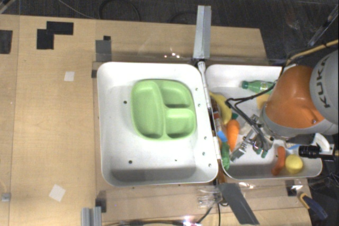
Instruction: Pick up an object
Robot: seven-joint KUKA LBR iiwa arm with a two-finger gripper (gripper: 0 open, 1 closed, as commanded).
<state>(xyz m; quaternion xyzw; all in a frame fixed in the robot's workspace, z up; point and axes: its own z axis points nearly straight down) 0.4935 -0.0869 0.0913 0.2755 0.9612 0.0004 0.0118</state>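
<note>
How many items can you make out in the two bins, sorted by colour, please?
Green: 2, divided tray, bottle
Orange: 2, carrot, piece by the lemon
Yellow: 2, lemon, banana-like piece
Blue: 1, small piece
Total: 7 clearly visible; others sit hidden beneath the arm.

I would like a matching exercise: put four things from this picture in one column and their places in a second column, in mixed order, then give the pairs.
Things:
1. green divided tray
2. green bottle
3. yellow round object
4. orange carrot

Places:
A. near corner of the right bin, on the arm's side
B. middle of the left bin
C. far end of the right bin
D. right bin, beside the wall between the bins

Pairs: 1-B, 2-C, 3-A, 4-D
</note>
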